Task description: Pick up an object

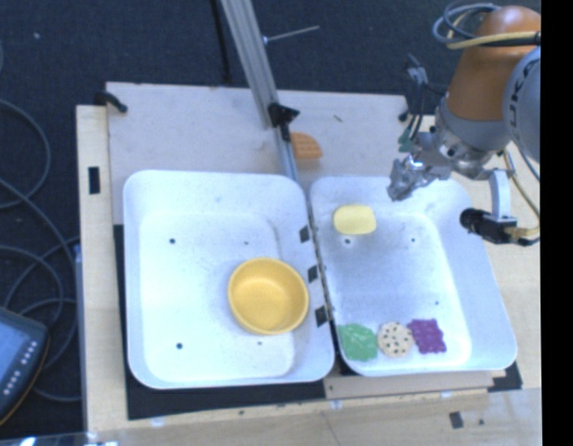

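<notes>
yellow block [355, 219] in right bin, gripper [403, 182] near

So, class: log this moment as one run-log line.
gripper: over right bin's far edge | nearest: yellow block | left bin: yellow bowl | grasp: none seen

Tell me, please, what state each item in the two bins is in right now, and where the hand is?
Yellow bowl: upright, opening up, in the left bin.
Yellow block: lying flat near the top of the right bin, untouched.
Green piece, cookie and purple piece: lying in a row along the right bin's bottom edge.
Hand: above the right bin's top rim, holding nothing visible.
</notes>
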{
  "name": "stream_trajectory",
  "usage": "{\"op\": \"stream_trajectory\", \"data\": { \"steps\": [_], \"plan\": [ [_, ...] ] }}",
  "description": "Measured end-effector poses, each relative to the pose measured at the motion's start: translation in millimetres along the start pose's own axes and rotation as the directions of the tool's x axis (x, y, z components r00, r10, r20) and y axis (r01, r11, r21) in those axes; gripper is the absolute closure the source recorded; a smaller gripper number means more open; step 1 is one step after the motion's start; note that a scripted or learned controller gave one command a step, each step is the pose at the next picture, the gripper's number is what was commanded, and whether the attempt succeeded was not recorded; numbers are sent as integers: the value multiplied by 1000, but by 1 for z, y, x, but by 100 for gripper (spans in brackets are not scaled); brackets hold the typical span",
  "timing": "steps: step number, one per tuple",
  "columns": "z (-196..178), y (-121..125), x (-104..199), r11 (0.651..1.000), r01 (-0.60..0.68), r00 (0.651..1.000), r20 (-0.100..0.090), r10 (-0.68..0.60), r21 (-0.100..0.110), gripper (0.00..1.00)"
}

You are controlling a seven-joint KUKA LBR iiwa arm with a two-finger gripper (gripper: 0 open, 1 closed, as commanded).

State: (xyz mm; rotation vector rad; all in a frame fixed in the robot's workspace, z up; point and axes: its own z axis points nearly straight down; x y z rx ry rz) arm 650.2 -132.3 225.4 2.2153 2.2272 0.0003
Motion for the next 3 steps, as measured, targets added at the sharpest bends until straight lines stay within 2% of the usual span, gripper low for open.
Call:
{"op": "stream_trajectory", "data": {
  "steps": [1,2,3],
  "plan": [
    [1,1,53,1000,2,1000,-1,-2,0,100],
    [-14,-12,100,1000,2,1000,-2,-2,-1,100],
    [-21,-22,161,1000,3,1000,-3,-3,0,100]
  ]
}}
